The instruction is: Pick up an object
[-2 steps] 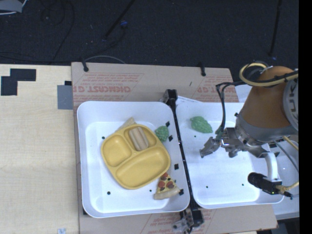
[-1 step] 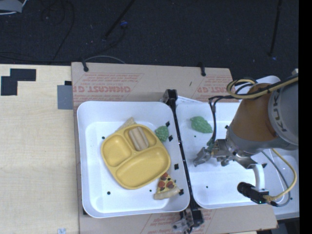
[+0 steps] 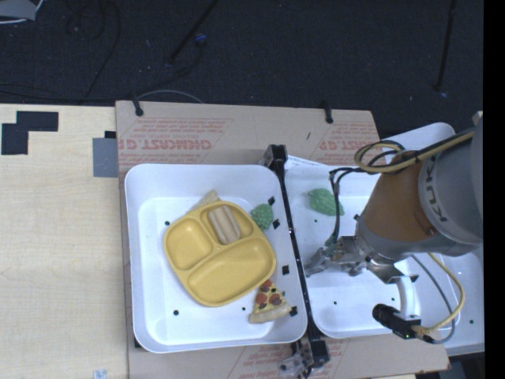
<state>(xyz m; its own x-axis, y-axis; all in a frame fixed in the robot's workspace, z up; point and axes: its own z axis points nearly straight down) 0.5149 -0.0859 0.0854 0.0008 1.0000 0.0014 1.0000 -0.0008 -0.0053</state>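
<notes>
Yellow divided plate (image 3: 207, 279) holding a hot dog (image 3: 225, 224) in left bin (image 3: 150, 322), pizza slice (image 3: 269, 303) at its near right corner, green broccoli (image 3: 263, 215) by right wall, green leafy toy (image 3: 323, 201) in right bin (image 3: 347, 322), tool (image 3: 319, 260) low over right bin's left side, grip state unclear.

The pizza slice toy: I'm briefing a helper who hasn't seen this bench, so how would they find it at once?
Start at the left white bin, which holds a yellow divided plate. Just off the plate's lower right edge, near the bin's bottom right corner, lies the pizza slice. It is the one tan wedge with red dots; the nearby green pieces are leafy lumps.
</notes>
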